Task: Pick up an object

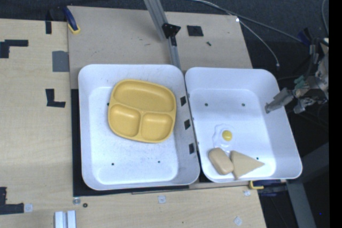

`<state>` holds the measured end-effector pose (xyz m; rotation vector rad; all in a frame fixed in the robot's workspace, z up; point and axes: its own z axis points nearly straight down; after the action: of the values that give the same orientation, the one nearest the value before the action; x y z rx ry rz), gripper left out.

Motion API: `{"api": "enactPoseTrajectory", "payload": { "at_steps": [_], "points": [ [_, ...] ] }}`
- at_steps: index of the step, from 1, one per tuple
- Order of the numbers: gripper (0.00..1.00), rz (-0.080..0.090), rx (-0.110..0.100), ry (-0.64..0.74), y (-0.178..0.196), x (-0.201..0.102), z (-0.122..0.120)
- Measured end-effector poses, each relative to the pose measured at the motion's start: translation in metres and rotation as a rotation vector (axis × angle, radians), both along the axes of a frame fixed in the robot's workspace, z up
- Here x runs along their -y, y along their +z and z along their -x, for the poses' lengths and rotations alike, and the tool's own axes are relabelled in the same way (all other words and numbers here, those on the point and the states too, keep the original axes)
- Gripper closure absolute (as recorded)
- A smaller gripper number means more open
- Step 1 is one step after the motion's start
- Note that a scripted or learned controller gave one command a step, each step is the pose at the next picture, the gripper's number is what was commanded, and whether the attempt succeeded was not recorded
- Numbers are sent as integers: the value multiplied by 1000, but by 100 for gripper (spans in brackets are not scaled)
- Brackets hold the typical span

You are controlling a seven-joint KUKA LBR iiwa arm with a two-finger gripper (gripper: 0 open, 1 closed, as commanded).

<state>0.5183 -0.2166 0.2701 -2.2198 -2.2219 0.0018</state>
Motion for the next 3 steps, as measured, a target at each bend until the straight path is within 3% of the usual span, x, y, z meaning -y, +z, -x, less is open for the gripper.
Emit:
{"api": "enactPoseTrajectory", "payload": {
  "at_steps": [1, 3],
  "points": [
    [0, -1, -4, 0, -60, -1, -8],
    [0, -3, -6, -1, -177, -2, 11]
  ]
}}
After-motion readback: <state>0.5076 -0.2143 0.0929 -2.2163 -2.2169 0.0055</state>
